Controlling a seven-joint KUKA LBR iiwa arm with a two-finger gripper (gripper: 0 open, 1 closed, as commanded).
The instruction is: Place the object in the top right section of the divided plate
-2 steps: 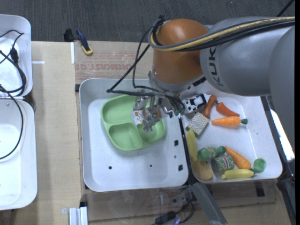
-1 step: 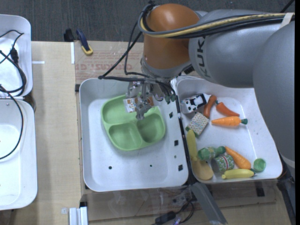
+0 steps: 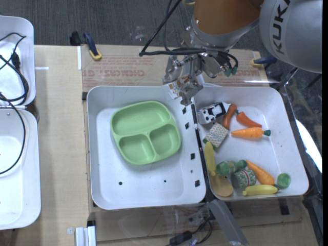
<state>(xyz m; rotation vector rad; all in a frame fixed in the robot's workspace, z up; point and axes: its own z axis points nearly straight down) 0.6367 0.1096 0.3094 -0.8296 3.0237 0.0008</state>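
Observation:
The green divided plate (image 3: 146, 132) lies in the left white bin (image 3: 102, 152), one long section at the back and two smaller ones at the front. My gripper (image 3: 185, 92) hangs above the wall between the two bins, just past the plate's back right corner. A small white piece with coloured print (image 3: 176, 89) shows at the gripper's tip; I cannot make out whether it is held. The orange-banded wrist (image 3: 220, 9) rises above it.
The right bin (image 3: 287, 117) holds a black-and-white cow toy (image 3: 212, 113), several carrots (image 3: 248, 132), a speckled block (image 3: 217, 135), two bananas (image 3: 261, 189), a can (image 3: 245, 177) and a green ball (image 3: 283, 179). Cables (image 3: 13, 81) lie at the far left.

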